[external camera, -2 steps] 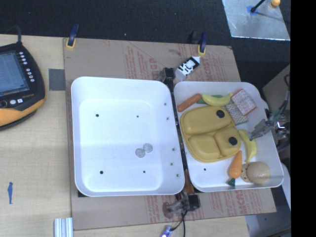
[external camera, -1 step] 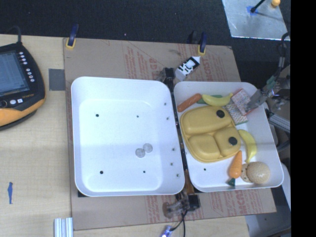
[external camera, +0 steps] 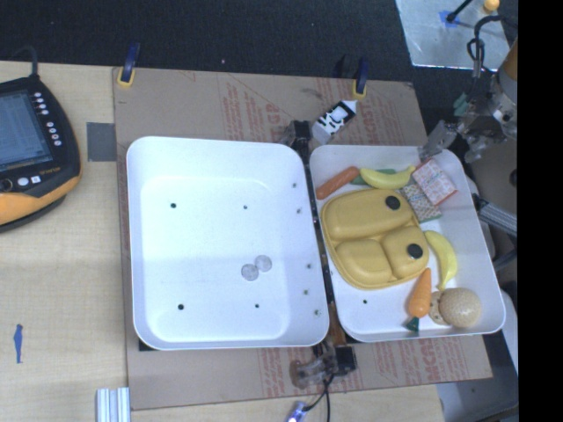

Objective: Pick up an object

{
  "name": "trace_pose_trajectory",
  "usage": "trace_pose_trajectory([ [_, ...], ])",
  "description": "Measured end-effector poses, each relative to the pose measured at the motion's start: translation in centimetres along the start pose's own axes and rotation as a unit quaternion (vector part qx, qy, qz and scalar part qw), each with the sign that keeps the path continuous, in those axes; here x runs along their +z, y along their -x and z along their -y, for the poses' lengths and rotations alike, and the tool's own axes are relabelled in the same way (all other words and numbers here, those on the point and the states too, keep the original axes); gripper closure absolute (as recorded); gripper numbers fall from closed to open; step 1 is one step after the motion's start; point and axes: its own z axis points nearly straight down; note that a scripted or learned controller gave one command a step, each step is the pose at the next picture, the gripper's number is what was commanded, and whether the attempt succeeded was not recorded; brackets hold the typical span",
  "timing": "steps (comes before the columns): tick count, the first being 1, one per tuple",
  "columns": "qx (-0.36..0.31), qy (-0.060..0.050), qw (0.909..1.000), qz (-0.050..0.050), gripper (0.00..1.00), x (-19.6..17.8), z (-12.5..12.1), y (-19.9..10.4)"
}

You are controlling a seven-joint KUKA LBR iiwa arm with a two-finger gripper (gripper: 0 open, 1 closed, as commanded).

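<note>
Hovering past right bin's (external camera: pixel 489 262) far corner (crowded bin): claw (external camera: pixel 457 134), grip state unclear; left bin (external camera: pixel 141 236) roomy

cam: my one fixed view | high above the surface (external camera: pixel 62 280) | slanted down | both bins framed around left bin (external camera: pixel 158 161)

Glossy white plastic bins (external camera: pixel 220 152), matt brown cardboard (external camera: pixel 255 104), pale wood bench (external camera: pixel 53 306).
</note>
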Motion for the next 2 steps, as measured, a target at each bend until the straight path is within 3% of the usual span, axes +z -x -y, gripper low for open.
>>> trace_pose_trajectory([
  [1, -0.001, -0.001, 1.0, 0.0, 0.0, 3.0, 0.0, -3.1],
  [2, 0.0, -0.001, 1.0, 0.001, 0.0, 2.7, 8.1, -1.0],
])
